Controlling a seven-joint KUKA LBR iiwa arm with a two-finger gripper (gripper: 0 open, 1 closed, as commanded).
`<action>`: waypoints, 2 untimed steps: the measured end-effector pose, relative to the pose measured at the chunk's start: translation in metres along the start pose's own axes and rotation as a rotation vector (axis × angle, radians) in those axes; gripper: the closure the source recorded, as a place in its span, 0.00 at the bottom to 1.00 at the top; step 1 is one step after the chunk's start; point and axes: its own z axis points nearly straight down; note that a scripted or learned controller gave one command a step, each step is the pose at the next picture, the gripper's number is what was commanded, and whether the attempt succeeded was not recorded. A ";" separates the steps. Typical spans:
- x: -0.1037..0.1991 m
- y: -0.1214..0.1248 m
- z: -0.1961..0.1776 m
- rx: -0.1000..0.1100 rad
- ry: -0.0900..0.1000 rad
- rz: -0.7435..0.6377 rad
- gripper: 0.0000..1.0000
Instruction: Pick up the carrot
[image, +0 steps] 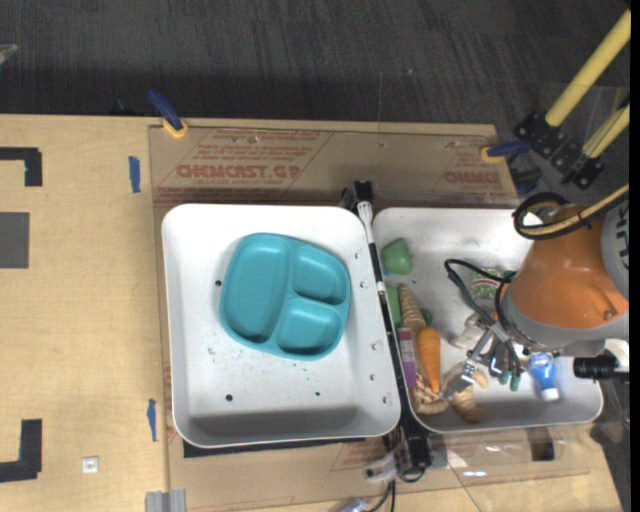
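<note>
The orange carrot (428, 357) lies lengthwise near the left wall of the right bin (450, 228), its tip towards the near edge. My gripper (470, 368) hangs low in the same bin, just right of the carrot and a short gap away from it. The grey arm's orange band (565, 285) sits above it and hides part of the bin floor. Nothing shows between the gripper and the carrot.
Around the carrot lie a green round item (396, 256), a purple stick (407, 342), a tan piece (464, 403) and a blue item (543, 376). The left bin (190, 330) holds a teal divided plate (286, 294). Black cables (465, 272) loop beside the wrist.
</note>
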 end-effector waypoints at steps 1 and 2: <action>0.008 0.007 0.001 0.007 0.005 0.435 0.00; -0.008 0.010 0.001 0.004 0.014 0.718 0.00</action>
